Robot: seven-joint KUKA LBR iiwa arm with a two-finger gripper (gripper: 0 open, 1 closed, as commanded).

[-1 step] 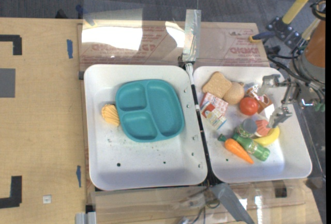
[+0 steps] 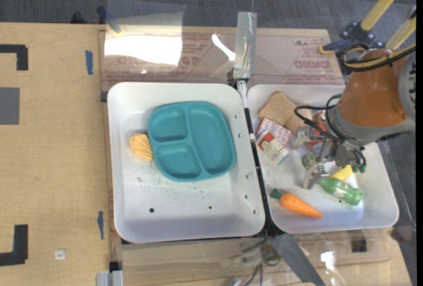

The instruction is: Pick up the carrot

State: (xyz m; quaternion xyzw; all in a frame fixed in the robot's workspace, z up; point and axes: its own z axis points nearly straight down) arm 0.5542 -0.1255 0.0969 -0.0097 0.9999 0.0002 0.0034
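So the carrot (image 2: 298, 205) is lying on its side in the right bin (image 2: 386, 209), close to that bin's front edge and toward its front-left corner, green stub pointing at the divider between the two bins and the orange tip pointing right. The claw (image 2: 316, 176) is down inside the same bin, a bit behind the carrot and slightly to its right, near but not touching it as far as I can see. The metal fingers (image 2: 309, 179) look parted a little, not wide, and nothing is sitting between them, so it's not gripping anything. Just beside the fingertips on the right there's a green bottle (image 2: 342, 191) with a yellow piece (image 2: 344, 174) right behind it; the claw looks like it's right up against those, though I can't say for sure it's touching. The orange band (image 2: 370, 96) of the arm hangs over the bin's back-right area with a tangle of cables under it. Also in the right bin: a slice of toast (image 2: 278, 108) near the back-left corner and a red-and-white packet (image 2: 272, 139) in front of it, along the left wall. The left bin (image 2: 125, 212) has a teal divided plate (image 2: 192, 139) in the middle and a small yellow shell-shaped thing (image 2: 141, 145) touching the plate's left edge.
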